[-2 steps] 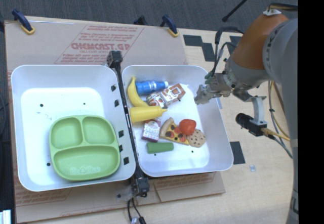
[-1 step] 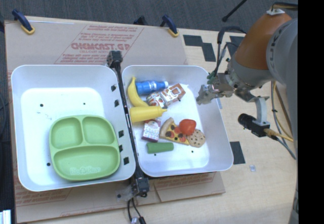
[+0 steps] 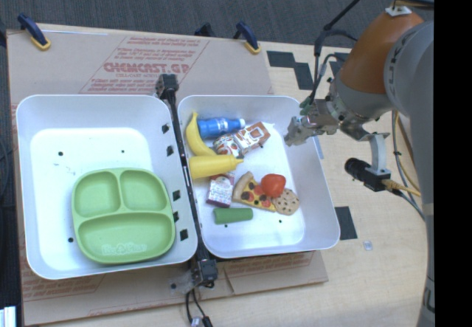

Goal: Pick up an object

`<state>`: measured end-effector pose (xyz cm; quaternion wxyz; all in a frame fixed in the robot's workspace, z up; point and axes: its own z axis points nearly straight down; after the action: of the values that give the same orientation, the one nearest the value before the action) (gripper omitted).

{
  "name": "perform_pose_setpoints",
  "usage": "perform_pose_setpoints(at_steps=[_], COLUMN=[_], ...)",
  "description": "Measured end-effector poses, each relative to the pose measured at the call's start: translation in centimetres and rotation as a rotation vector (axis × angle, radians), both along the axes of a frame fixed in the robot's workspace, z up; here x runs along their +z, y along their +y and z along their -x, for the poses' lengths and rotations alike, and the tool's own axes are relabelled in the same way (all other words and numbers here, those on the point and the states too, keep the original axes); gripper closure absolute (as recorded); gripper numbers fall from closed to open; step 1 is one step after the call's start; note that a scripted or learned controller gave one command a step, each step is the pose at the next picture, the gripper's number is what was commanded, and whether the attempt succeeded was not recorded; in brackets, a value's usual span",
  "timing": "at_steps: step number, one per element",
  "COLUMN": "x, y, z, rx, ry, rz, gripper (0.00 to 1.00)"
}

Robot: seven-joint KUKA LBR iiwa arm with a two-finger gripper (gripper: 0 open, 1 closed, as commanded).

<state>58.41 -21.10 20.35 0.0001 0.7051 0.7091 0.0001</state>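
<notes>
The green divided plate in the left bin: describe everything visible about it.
The green divided plate is pale green, looks like smooth plastic or silicone, with rounded corners. Raised ridges split it into three wells: two smaller ones at the far side, one wide one at the near side, which bears faint embossed lettering. It lies flat, right way up, on the floor of the left bin, toward the near right corner, with nothing in it.

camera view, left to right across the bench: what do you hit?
green divided plate in the left bin → banana → blue bottle → tomato → pincer at the right bin's right rim → orange band on the arm.
</notes>
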Motion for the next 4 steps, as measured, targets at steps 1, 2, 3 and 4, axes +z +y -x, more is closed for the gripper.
perform_pose_setpoints(at_steps=[1, 2, 3, 4], x=[-1.7, -0.3, -6.7, 0.1], y=[2.5, 0.4, 8.3, 10.1], z=[-6.3, -3.1, -5.2, 0.5], rx=[0.000, -0.001, 0.001, -0.002], ry=[0.000, 0.003, 0.005, 0.002], rz=[-0.001, -0.001, -0.001, -0.001], gripper=[1.00, 1.00, 1.00, 1.00])
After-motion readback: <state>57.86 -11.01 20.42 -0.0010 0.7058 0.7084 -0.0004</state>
